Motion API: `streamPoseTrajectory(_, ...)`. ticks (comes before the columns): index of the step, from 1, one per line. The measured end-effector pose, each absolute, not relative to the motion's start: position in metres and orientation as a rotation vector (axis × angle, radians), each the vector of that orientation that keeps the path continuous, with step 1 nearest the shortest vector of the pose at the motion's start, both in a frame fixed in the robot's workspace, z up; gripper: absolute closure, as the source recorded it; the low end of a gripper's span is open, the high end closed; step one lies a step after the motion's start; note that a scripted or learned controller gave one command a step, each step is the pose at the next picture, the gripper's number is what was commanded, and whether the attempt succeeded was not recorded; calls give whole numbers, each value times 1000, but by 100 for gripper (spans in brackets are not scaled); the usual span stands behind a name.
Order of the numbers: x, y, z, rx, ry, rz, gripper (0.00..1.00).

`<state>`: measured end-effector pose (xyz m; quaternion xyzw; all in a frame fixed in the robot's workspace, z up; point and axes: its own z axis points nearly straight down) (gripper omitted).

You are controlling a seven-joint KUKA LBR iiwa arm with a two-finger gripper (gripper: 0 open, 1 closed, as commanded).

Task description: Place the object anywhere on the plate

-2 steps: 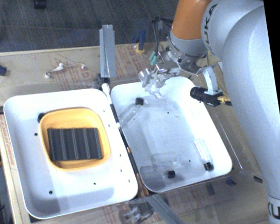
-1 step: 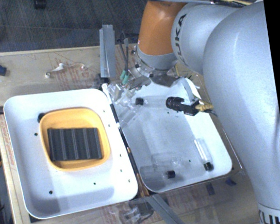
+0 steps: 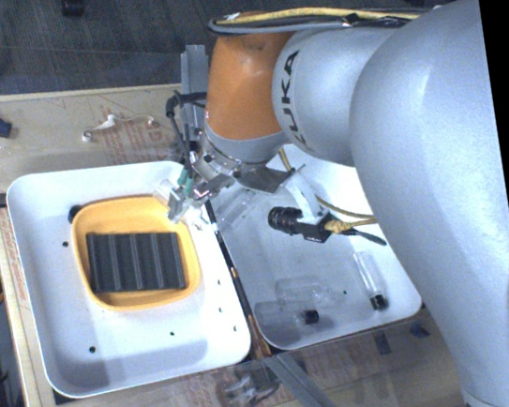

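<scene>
Gripper [image 3: 181,197] over the plate's [image 3: 135,254] upper right rim, apparently closed on a small clear object [image 3: 174,200], though blurred, yellow plate with dark ribbed centre in left bin [image 3: 60,360], bare bin floor around it, right bin [image 3: 284,336] alongside.

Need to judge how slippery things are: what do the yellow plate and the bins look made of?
The yellow plate looks like moulded plastic, matte, with soft rounded edges; its dark ribbed centre could be rubber or plastic. The left bin and right bin look like smooth white plastic with a slight sheen, though coated metal cannot be ruled out.
</scene>
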<state>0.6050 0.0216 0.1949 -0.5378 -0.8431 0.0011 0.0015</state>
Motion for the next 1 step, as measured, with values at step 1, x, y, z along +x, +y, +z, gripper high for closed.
streamPoseTrajectory(1, 605, 21, 195, -1689, -2646, 4, 0)
